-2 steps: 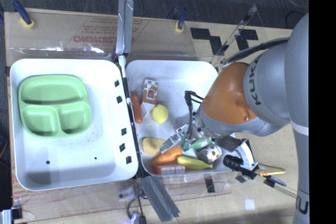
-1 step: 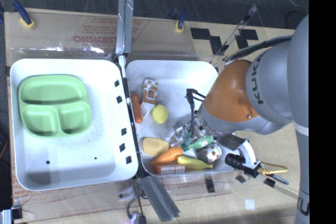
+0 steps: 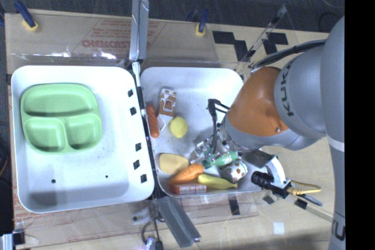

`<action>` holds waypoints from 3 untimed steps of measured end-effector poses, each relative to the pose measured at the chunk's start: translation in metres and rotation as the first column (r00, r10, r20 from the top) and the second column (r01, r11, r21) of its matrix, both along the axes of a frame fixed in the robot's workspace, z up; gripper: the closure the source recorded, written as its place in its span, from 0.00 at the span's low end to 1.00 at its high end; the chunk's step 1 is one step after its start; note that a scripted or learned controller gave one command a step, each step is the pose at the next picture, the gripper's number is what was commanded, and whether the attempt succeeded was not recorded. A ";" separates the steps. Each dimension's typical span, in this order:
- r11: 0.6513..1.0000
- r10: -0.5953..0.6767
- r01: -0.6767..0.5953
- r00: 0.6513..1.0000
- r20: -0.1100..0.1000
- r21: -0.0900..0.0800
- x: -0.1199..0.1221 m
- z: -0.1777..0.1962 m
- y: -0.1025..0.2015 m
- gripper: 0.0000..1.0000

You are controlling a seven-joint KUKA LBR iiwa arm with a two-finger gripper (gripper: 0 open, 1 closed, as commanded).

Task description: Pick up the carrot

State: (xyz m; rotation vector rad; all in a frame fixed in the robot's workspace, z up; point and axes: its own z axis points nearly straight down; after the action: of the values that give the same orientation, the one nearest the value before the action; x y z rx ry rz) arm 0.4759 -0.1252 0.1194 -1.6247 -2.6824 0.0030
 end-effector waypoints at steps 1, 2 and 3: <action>0.952 0.307 -0.307 0.952 0.004 0.001 0.001 -0.028 0.013 0.00; 0.951 0.310 -0.310 0.951 0.005 0.001 0.002 -0.018 0.013 1.00; 0.962 0.273 -0.273 0.962 0.007 -0.001 0.023 0.095 0.061 1.00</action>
State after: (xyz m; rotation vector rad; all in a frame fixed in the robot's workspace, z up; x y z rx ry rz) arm 0.4986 -0.0644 0.2145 -1.2428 -2.8865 -0.0010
